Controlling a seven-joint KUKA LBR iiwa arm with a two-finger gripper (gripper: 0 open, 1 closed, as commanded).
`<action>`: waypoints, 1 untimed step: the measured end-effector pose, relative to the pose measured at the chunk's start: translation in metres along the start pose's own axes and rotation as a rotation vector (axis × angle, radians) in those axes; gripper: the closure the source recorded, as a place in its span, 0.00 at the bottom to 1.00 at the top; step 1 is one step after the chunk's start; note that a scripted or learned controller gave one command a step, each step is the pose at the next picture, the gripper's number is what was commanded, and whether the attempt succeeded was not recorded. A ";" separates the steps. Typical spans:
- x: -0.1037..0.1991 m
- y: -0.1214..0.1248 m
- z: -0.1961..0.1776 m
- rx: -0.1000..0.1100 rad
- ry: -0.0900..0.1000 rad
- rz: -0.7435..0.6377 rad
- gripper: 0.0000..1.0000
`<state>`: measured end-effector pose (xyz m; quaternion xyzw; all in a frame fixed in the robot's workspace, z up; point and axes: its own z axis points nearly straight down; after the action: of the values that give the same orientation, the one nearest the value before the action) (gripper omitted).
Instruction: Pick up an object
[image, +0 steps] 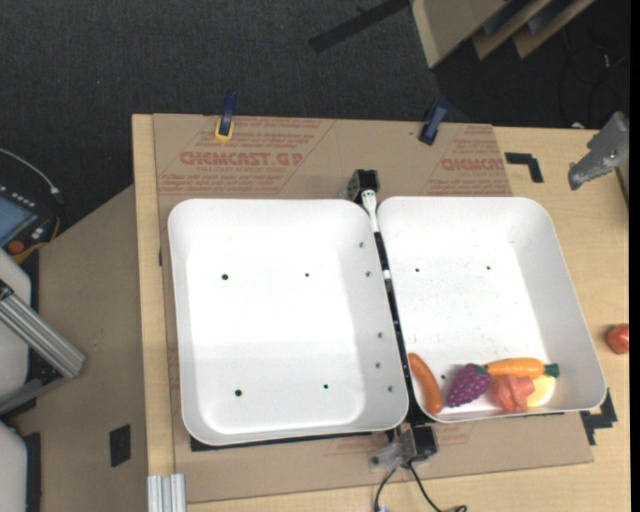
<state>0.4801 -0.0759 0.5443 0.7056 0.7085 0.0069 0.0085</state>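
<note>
Several toy foods lie along the front edge of the right bin (470, 240). An orange sausage-like piece (424, 382) leans against the front left corner. Beside it sits a purple bunch of grapes (467, 384). A carrot (520, 367) lies across a red piece (509, 392) and a yellow piece (541, 392). My gripper (602, 155) hangs at the far right edge of the view, beyond the bin's back right corner and well away from the toys.
The left bin (280, 230) sits beside the right one, joined by a black clamp strip (385, 290). Both rest on a cardboard sheet (300, 150) held by blue clips (227, 117). A small red object (618, 339) lies on the bench to the right.
</note>
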 end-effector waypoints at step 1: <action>-0.001 0.000 -0.002 0.015 0.000 0.003 1.00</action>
<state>0.4804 -0.0766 0.5464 0.7066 0.7076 0.0017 0.0034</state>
